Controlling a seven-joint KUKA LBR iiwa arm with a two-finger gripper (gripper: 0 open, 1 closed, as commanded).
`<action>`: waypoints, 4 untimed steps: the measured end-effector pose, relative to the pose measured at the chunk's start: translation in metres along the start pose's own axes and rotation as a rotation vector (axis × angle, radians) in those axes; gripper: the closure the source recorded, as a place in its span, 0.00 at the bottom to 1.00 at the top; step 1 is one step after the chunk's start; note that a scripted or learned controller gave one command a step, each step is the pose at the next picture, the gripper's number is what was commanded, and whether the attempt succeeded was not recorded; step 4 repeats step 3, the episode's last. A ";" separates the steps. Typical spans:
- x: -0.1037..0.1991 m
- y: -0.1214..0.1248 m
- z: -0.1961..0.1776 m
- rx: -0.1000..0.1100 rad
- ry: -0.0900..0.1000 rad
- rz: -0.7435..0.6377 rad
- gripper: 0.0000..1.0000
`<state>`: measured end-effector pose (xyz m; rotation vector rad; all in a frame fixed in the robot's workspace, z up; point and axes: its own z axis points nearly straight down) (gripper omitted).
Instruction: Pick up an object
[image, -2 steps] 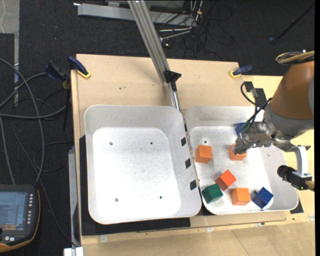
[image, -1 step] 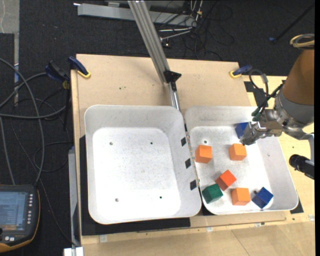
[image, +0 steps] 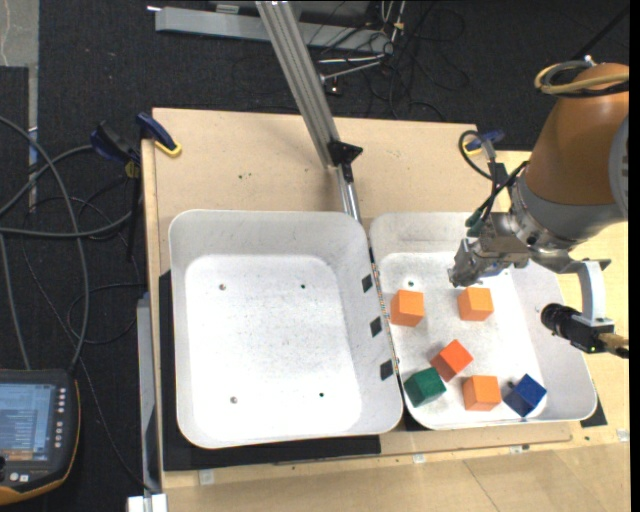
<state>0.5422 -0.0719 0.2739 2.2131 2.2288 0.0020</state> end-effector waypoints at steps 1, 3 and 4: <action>0.050 0.001 0.002 0.001 0.001 -0.001 1.00; 0.156 0.015 0.015 0.002 0.000 -0.001 1.00; 0.156 0.015 0.015 0.002 0.000 -0.001 1.00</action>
